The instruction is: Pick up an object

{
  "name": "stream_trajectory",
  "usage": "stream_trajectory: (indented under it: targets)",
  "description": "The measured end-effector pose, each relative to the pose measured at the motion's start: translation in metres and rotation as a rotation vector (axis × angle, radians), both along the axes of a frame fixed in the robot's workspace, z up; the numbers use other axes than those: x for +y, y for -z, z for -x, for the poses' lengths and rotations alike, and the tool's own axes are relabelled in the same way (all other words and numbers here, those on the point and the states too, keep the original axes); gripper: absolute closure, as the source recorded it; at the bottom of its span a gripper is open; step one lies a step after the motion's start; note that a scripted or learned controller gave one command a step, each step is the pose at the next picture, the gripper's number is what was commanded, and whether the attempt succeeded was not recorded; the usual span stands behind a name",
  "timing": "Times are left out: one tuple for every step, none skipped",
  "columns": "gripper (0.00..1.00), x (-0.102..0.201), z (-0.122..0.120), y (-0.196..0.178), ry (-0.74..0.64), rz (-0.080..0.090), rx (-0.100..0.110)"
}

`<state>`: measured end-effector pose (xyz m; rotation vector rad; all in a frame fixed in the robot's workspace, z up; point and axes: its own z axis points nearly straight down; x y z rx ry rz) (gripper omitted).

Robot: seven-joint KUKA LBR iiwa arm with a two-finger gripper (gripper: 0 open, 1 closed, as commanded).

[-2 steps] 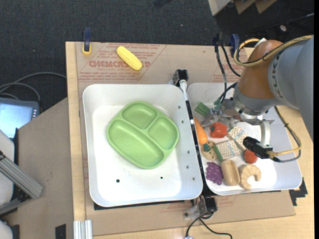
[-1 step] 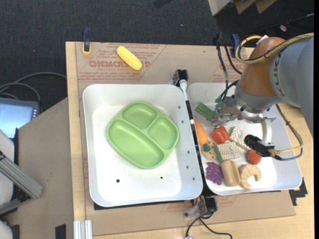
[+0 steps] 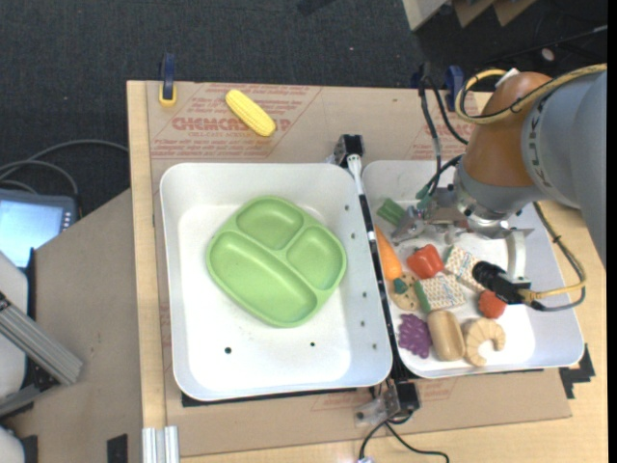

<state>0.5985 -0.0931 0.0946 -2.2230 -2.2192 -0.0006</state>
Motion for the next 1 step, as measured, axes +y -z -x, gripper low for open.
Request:
stream_trajectory:
  targets:
    - [0.0, -0.0034, 0.035, 0.0077, 0.003, 0.005, -0.006]
